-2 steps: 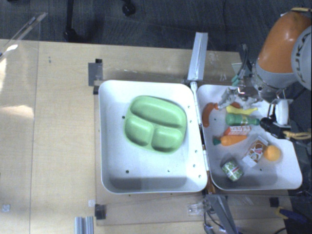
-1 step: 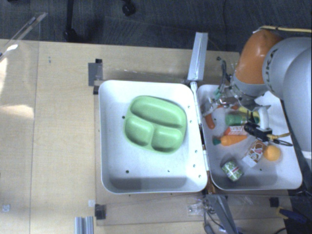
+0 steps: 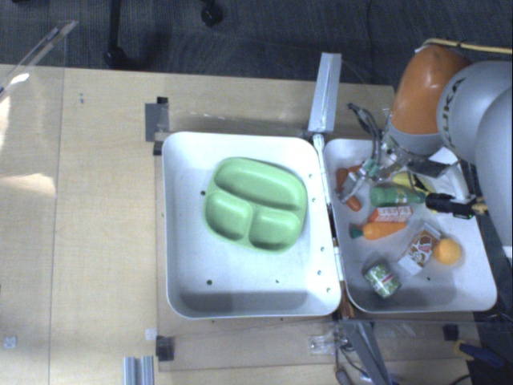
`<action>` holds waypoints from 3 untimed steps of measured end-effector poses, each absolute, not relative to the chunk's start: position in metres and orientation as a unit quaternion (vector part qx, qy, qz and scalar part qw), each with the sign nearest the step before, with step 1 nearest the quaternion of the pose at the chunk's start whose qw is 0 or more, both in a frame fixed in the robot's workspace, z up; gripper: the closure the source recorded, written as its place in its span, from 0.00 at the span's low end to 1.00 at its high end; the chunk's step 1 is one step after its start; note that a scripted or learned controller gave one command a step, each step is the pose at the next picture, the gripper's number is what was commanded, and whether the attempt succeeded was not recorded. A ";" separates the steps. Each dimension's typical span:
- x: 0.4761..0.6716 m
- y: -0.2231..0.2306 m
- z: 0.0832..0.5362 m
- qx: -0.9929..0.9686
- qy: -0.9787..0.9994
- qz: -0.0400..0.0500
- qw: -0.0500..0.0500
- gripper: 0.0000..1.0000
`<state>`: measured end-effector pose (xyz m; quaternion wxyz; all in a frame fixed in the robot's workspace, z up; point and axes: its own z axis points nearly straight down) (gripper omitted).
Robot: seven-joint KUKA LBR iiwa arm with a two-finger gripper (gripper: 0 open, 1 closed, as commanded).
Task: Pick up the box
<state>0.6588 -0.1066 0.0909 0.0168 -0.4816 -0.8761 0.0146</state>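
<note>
At the near edge of the right bin [image 3: 481,299] lies a small green can [image 3: 381,279] on its side. Just beyond it, a little to the right, sits the box [image 3: 420,249], a small white carton with a red-brown print, lying tilted on the bin floor. An orange ball [image 3: 447,252] rests right beside the box on its right. Slightly farther in, an orange carrot-like piece [image 3: 383,230] lies across the floor, and above it a flat red and white packet [image 3: 394,213], then a green bottle [image 3: 396,196] lying on its side.

The gripper [image 3: 370,171] hangs over the far left part of this bin, above a red item [image 3: 346,184] near the bin's left wall. Whether the jaws are spread or pressed together cannot be told; wires and metal parts blur together there. The box lies nearer the camera than the jaws and to their right, well apart from them, with the bottle, packet and carrot piece between.

The left bin [image 3: 184,287] holds a green three-part tray [image 3: 255,204], turned over. Both bins rest on the pale wooden tabletop [image 3: 88,239]. The grey arm with its orange band [image 3: 425,87] enters from the far right.
</note>
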 end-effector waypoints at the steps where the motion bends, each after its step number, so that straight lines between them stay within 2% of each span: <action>1: 0.632 -0.113 0.090 -0.280 -0.960 -0.001 -0.007 0.00; 2: 0.640 -0.117 0.090 -0.149 -0.989 0.000 -0.003 0.00; 3: 0.629 -0.118 0.091 0.064 -0.998 0.000 -0.008 0.00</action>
